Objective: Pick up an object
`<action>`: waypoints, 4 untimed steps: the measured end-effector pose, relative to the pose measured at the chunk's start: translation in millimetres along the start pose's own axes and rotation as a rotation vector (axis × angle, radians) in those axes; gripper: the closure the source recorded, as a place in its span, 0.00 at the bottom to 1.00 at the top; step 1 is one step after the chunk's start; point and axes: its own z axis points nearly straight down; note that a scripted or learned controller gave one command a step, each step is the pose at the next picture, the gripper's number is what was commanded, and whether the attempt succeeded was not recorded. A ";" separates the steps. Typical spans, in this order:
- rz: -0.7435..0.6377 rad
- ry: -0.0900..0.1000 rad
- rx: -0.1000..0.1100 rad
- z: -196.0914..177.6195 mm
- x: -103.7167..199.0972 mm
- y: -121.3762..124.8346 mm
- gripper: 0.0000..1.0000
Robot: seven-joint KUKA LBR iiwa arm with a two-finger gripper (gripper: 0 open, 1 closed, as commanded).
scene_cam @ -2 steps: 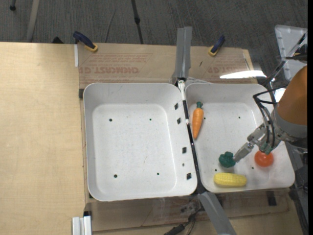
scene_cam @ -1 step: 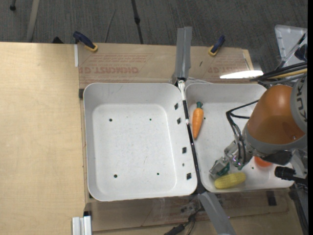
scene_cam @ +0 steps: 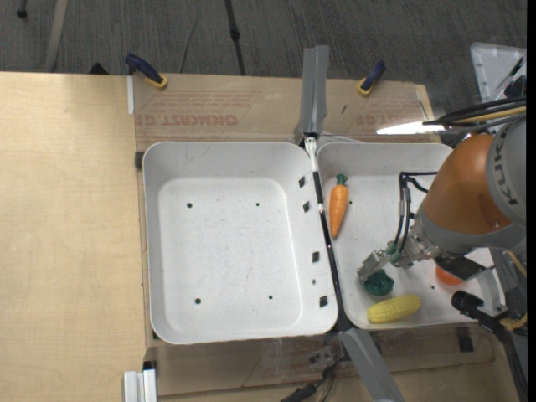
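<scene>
Green toy (scene_cam: 379,285) seemingly just below jaws

An orange toy carrot (scene_cam: 337,208) with a green top lies lengthwise near the right bin's (scene_cam: 368,162) left wall, green end pointing away. A yellow corn cob (scene_cam: 394,310) lies along the bin's near edge. Just beside it sits a small dark green object (scene_cam: 378,284). A red-orange item (scene_cam: 449,275) shows partly farther right.

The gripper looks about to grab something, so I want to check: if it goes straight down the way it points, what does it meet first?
Most likely the dark green object, directly below the gripper in the right bin. The gap between them is unclear from this slanted view.
</scene>
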 end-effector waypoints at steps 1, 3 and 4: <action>0.001 -0.001 0.001 -8.4 -0.9 -0.1 1.00; 0.033 0.001 0.001 -0.1 4.1 -14.2 0.00; 0.034 0.000 0.001 -8.7 3.4 -13.8 1.00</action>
